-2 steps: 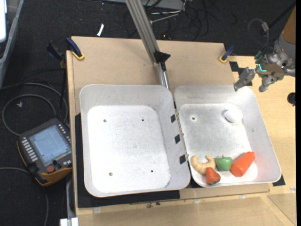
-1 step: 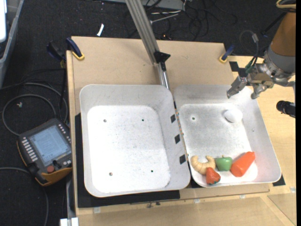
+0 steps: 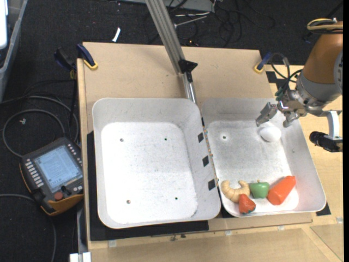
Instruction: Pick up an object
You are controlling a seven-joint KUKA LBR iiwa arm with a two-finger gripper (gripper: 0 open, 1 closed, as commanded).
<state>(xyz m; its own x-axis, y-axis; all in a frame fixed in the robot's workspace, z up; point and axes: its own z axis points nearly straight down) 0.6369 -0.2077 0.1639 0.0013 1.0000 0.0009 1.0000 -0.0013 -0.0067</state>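
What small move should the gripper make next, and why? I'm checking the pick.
Probably lower straight down a little: the gripper hangs open just above the white ball in the right bin, fingers not yet around it.

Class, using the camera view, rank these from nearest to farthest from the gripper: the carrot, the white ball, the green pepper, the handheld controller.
1. White ball: in the right bin, just below the gripper.
2. Carrot: near front corner of the right bin.
3. Green pepper: just left of the carrot.
4. Handheld controller: on the floor, far left of the bench.
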